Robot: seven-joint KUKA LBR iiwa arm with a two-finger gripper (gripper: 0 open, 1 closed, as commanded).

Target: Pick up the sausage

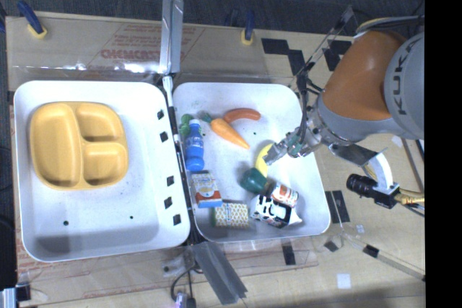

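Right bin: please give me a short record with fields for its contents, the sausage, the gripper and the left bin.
right bin: sausage, carrot, blue bottle, banana, teal cup, small boxes and a can
sausage: lies near the far wall, just beyond the carrot, not held
gripper: low over the right side, beside the banana, apart from the sausage
left bin: holds a yellow tray with compartments
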